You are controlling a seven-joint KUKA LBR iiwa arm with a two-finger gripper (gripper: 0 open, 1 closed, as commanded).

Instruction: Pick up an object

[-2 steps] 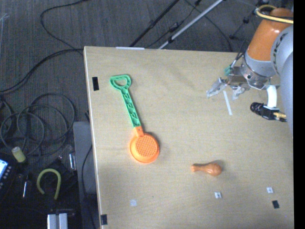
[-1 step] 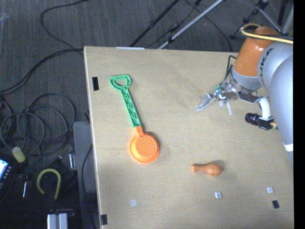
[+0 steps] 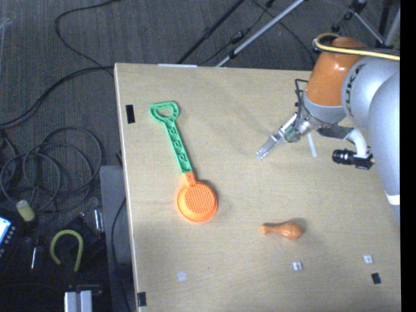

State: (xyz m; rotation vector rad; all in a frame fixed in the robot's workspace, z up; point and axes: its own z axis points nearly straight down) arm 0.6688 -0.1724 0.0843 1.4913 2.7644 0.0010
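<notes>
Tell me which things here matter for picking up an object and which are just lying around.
For the job:
- pincer, hovering over bare bench
- green-handled strainer with orange head, left part of the bench
- orange drumstick-shaped toy, lying nearer the front

Just lying about:
- black cables on the carpet, left of the bench
- tripod legs at the back

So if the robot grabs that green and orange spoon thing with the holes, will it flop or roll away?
Probably neither. The strainer spoon looks like hard plastic with a straight handle, so it should stay stiff. It lies flat on the bench, so rolling seems unlikely. Grabbed by its thin handle, the round orange end might tip downward. The gripper is off to its right.
</notes>
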